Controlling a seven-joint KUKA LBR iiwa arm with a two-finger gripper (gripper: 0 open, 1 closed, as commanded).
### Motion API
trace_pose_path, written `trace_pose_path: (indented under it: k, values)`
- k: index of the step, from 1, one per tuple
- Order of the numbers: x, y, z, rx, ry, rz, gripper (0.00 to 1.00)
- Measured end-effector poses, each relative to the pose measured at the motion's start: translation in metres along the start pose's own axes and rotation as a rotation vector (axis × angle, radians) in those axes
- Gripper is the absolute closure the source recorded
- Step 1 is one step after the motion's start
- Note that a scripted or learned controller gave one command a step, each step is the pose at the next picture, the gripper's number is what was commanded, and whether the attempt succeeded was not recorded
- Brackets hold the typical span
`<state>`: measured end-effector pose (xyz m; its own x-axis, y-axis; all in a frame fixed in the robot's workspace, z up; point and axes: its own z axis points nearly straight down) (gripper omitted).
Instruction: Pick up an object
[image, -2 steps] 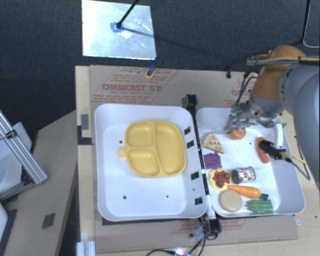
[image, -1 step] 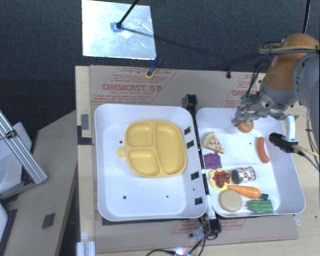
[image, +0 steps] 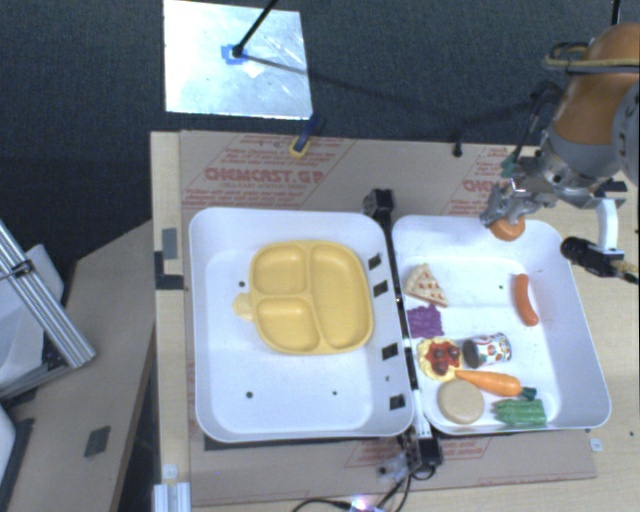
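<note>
Your end effector (image: 507, 213) hangs over the right bin's (image: 578, 330) far edge, clenched on a small orange round piece (image: 508, 229). It looks light, stiff and smooth, so grip across its middle, since it may slip.

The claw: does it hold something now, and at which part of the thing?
Yes, it seems so. The claw has a small orange round object between its fingers, gripped at its top, above the far edge of the right bin.
</note>
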<state>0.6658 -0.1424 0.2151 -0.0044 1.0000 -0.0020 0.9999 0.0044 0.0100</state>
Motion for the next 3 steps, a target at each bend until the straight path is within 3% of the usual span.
trace_pose_path:
  k: [1, 3]
  values:
    - [0.0, 0.001, -0.01, 0.006, 0.001, 0.0, 1.0]
    - [0.1, -0.021, -0.006, 0.01, 0.004, -0.005, 1.0]
